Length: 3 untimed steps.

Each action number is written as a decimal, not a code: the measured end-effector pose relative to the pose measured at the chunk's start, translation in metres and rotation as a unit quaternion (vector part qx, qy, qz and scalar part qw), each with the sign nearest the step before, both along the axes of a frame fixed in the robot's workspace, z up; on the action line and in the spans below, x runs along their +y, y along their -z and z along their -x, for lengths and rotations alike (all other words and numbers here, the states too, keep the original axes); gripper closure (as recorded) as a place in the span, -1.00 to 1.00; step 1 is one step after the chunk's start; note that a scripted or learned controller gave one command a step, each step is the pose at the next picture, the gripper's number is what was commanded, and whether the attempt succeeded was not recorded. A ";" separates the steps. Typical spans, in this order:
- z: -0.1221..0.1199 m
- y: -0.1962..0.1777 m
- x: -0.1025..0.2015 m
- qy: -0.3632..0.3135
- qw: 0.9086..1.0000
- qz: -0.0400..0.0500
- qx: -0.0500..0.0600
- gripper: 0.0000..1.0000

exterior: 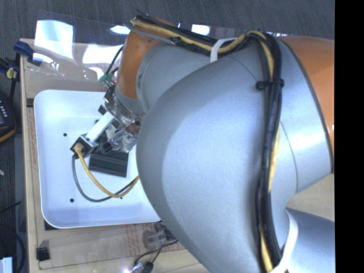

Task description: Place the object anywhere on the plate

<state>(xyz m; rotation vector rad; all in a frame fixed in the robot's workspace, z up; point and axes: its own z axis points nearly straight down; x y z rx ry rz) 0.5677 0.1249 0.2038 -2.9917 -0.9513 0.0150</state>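
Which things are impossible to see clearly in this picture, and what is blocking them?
- Plate and object: hidden in the camera view, likely behind the grey arm.
- Second bin: covered by the arm; the left white bin is visible.
- Gripper: its fingers merge with dark parts, state unclear.

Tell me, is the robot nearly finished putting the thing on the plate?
Hard to say. Done: the arm has reached over the white bin, with its tool low inside it. In hand: I can't tell whether the tool holds anything; its tip is a dark jumble beside a looping yellow cable. Left: the placing itself. The arm covers much of the bench, and I can't make out a plate or the object.
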 end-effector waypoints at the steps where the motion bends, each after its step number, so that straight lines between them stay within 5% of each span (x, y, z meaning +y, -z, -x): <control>1: 0.000 0.000 0.000 0.000 1.000 0.000 0.001 -1.00; 2: -0.061 -0.111 0.000 0.087 0.996 0.002 -0.004 -1.00; 3: 0.050 -0.061 -0.031 -0.198 0.980 -0.002 0.001 -1.00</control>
